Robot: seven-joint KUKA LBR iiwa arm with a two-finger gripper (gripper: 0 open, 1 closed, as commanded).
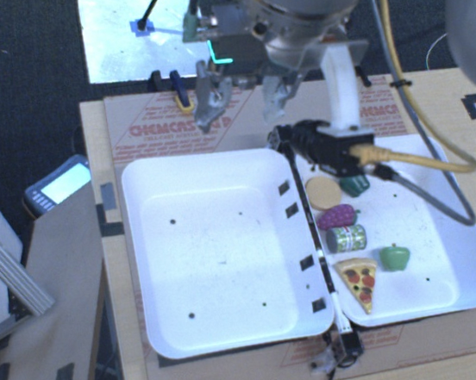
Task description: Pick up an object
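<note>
pizza slice [360, 281] – tip toward bin's [459, 286] near edge, slightly right

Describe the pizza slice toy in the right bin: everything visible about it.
The pizza slice is a small triangular toy, looking like plastic, with a yellow top, red round spots and a tan crust edge. It lies flat on the right bin's floor near the divider, tip pointing toward the front rim. The green pepper-like toy sits just beside it; contact is unclear.

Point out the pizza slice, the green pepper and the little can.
pizza slice [359, 280], camera view, middle of its topping.
green pepper [395, 257], camera view, centre of its body.
can [348, 238], camera view, its label side.
</note>
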